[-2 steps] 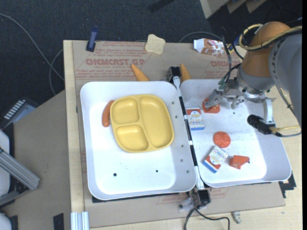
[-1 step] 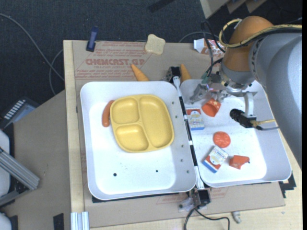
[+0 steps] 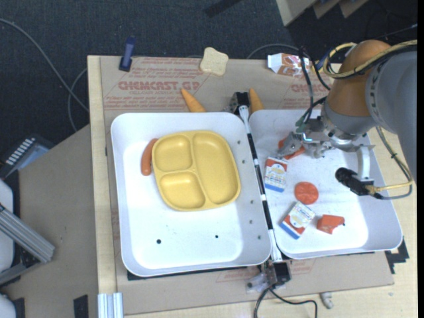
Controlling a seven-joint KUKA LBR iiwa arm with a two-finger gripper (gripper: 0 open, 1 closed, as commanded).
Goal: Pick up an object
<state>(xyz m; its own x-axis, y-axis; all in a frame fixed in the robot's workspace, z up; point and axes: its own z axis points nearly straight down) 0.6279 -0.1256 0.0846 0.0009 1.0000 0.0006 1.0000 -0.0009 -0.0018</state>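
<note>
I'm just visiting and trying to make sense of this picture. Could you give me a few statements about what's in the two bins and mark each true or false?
1. The yellow divided tray lies in the left bin. True.
2. A hot dog sausage lies inside one of the tray's compartments. False: it lies on the bin floor, against the tray's left edge.
3. The round red disc is in the right bin. True.
4. The end effector hangs over the left bin. False: it is over the upper part of the right bin.
5. The piece of toast sits in the right bin. False: it lies on the brown board behind the bins.
</note>
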